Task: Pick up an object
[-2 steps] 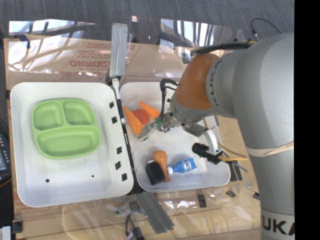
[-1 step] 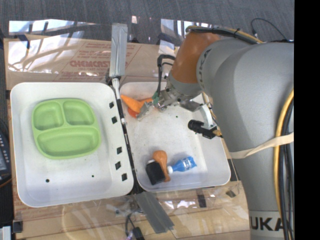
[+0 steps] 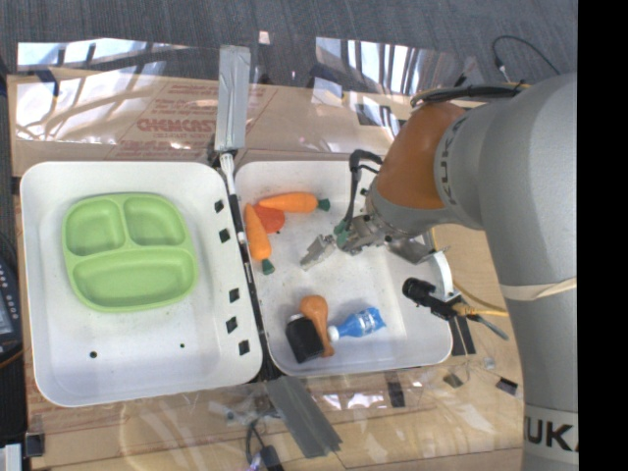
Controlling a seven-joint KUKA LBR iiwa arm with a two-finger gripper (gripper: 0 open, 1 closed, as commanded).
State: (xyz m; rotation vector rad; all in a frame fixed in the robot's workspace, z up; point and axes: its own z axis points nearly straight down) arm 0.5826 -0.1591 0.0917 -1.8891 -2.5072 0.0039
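Note:
The right bin [image 3: 412, 346] holds several toys. An orange carrot [image 3: 289, 203] lies across its far left, and a second carrot [image 3: 257, 234] lies along the left wall with a red piece [image 3: 272, 220] between them. Near the front lie a brown drumstick [image 3: 316, 312], a black block [image 3: 302, 340] and a small blue bottle [image 3: 358, 324]. My gripper [image 3: 317, 251] hangs over the bare middle of this bin, right of the second carrot and above the drumstick. Nothing is in it.
The left bin [image 3: 59, 361] holds a green divided plate [image 3: 128, 251]. A ridge with black clips [image 3: 235, 263] separates the two bins. My grey arm with its orange band [image 3: 422, 165] covers the right bin's far right side.

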